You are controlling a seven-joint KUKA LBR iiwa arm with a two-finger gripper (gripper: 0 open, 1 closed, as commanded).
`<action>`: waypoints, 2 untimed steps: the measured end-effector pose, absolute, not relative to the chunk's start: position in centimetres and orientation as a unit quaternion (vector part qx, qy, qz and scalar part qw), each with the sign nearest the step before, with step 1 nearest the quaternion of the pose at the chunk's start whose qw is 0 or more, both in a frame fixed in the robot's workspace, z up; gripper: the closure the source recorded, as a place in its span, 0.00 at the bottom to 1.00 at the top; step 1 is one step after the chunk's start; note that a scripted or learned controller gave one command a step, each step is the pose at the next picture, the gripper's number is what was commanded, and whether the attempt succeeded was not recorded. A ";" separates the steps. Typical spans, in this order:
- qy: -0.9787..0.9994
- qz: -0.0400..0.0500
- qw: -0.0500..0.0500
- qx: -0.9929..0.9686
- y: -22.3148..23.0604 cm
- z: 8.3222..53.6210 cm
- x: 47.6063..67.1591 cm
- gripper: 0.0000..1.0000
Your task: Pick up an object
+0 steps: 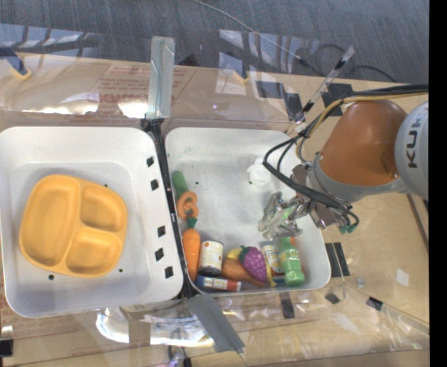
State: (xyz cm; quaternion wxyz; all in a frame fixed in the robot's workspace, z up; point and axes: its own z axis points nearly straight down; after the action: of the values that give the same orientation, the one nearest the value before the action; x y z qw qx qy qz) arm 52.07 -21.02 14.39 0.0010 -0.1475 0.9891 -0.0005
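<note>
A single fixed camera sits above the counter (70, 98) and looks down at a slant; both white bins fall within its frame, the left bin (9, 205) and the right bin (231, 147) side by side across the middle; dark floor fills the far top strip; the arm (361, 144) enters from the right side; the view stands far enough back to take in the counter's taped plastic covering around the bins.

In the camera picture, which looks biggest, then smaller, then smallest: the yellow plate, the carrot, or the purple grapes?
1. Yellow plate, by far the biggest.
2. Carrot.
3. Purple grapes, only slightly smaller than the carrot, so that ranking is close.
</note>
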 end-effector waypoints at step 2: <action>0.985 0.000 0.001 -0.173 -20.9 26.3 65.6 1.00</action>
State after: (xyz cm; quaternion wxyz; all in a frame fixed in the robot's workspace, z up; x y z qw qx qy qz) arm 65.62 -20.90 26.29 0.0008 -0.1727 0.9850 -0.0001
